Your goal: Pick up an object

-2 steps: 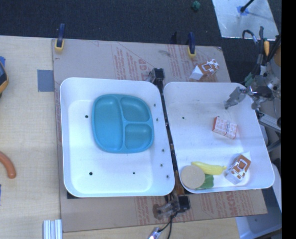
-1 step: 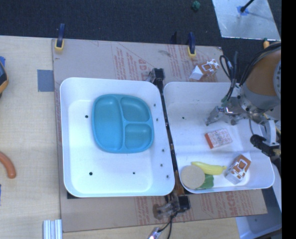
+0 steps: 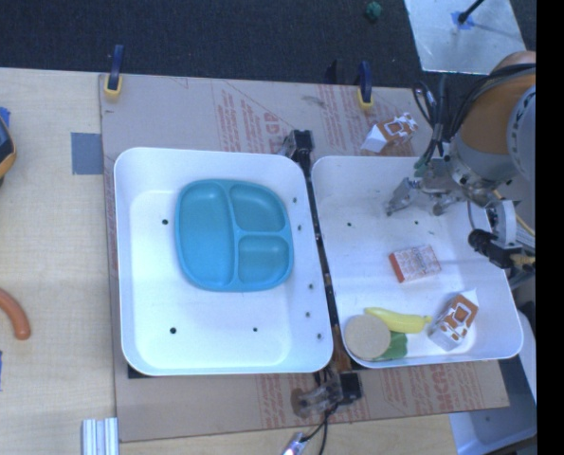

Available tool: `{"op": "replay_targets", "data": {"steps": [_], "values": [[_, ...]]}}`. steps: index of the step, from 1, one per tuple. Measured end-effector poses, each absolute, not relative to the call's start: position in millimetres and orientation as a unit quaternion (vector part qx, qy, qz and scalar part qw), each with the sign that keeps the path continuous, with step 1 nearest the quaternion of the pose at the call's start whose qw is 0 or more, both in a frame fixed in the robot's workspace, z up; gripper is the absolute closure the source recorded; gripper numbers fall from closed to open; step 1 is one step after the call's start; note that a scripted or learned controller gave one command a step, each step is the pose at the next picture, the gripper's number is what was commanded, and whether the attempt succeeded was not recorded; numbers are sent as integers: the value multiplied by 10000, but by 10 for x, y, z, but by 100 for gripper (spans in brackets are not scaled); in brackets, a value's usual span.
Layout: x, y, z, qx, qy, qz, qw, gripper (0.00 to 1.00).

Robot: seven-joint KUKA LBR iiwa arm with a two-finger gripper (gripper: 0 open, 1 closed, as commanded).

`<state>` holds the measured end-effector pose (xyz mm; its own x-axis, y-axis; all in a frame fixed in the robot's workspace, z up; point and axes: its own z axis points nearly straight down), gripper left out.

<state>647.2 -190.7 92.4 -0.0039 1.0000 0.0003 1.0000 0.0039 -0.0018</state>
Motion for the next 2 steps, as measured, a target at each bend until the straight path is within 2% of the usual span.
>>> {"op": "replay_targets", "data": {"steps": [1, 2], "values": [[6566, -2113, 923, -7057, -7085, 5, 3, 0], [5924, -1701, 917, -7055, -7087, 17, 12, 0]]}}
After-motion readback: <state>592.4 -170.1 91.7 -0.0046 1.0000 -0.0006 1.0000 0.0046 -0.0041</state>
